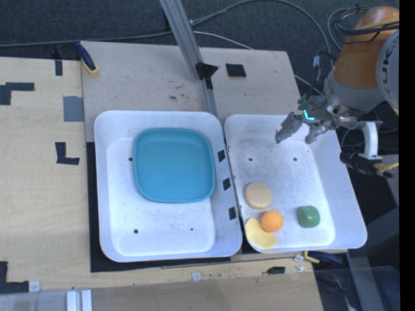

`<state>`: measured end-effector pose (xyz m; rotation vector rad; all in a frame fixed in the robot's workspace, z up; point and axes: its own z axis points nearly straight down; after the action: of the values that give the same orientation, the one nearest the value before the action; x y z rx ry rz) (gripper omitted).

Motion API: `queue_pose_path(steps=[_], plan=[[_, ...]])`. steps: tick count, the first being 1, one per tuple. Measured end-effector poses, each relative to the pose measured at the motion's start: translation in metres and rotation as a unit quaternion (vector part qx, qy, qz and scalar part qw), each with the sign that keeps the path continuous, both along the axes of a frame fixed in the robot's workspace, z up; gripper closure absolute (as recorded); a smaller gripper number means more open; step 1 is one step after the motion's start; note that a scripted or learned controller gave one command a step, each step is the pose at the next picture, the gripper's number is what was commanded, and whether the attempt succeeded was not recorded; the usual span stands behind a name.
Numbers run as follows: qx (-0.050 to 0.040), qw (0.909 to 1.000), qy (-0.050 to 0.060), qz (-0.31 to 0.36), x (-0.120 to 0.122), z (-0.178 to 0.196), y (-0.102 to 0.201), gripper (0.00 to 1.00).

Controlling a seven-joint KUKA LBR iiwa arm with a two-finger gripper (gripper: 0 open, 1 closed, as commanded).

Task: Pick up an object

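My gripper (299, 133) hangs over the far part of the right bin (285, 161), open, with nothing between its two fingers. Well in front of it, near the bin's front edge, lie a tan round object (258, 195), an orange ball (272, 221), a yellow object (258, 236) partly under the ball, and a green object (308, 216) off to the right. All of them rest on the bin floor, apart from the gripper.
A blue square plate (174, 164) lies in the left bin (117, 232). A grey metal post (185, 34) slants up from between the bins at the back. Cables run behind the bench near the arm.
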<state>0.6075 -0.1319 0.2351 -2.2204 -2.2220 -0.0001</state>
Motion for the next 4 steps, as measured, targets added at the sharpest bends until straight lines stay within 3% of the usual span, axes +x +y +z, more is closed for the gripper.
queue_pose_path(steps=[1,4], plan=[[0.0000,1.0000,0.000,0.000,0.000,0.000,0.000,0.00],[-0.0004,1.0000,0.000,0.000,0.005,-0.147,0.014,0.00]])
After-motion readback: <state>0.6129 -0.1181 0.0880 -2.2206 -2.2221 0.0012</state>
